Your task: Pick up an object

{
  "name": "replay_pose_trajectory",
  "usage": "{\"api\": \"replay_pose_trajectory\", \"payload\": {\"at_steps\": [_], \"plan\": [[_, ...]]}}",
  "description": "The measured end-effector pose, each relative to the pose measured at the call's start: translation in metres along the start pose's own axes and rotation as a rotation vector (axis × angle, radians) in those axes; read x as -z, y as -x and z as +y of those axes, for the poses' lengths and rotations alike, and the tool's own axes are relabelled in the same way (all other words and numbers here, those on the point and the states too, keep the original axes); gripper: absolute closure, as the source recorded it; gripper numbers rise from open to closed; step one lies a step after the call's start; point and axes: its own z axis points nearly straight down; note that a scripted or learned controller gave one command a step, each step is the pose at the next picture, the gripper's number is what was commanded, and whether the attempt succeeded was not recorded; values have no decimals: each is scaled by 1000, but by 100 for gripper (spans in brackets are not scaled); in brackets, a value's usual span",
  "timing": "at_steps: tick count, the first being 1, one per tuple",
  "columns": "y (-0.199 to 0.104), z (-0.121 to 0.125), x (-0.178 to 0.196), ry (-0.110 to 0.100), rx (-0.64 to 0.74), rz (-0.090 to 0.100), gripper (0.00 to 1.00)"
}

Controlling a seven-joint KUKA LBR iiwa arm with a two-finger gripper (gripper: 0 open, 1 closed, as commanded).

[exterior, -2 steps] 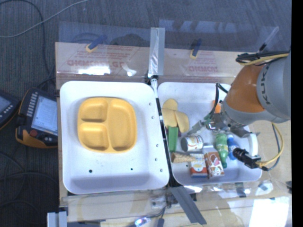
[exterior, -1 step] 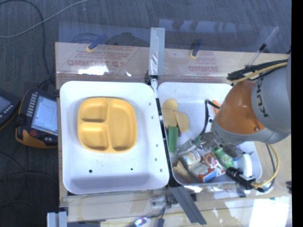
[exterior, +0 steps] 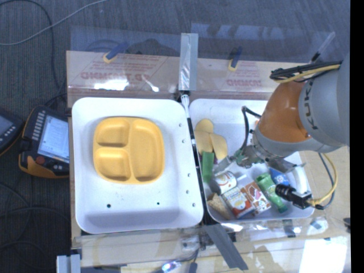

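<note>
We see the grey arm (exterior: 333, 104) coming in from the right edge of the camera view, its bulky upper link high on that side. Just below it sits the orange band (exterior: 283, 115), rounded and facing us. The wrist bends down and to the left from there. The gripper (exterior: 245, 155) hangs at the end, pointing down, and we cannot make out how it stands.

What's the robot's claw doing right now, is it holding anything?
Gripper: down among the items in the right bin, near the yellow pieces. Open or shut cannot be told, and no held object is visible.
</note>
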Motion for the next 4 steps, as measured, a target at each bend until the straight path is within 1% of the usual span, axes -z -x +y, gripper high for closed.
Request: {"api": "replay_pose_trajectory", "payload": {"at_steps": [1,2,3,4], "plan": [[-1,-3,-13,13,-321,-1,0],[-1,-2,-4,15,-320,0,100],[-1,-2,-4,14,-320,1,0],[5,23,-14,8,-505,-3,0]]}}
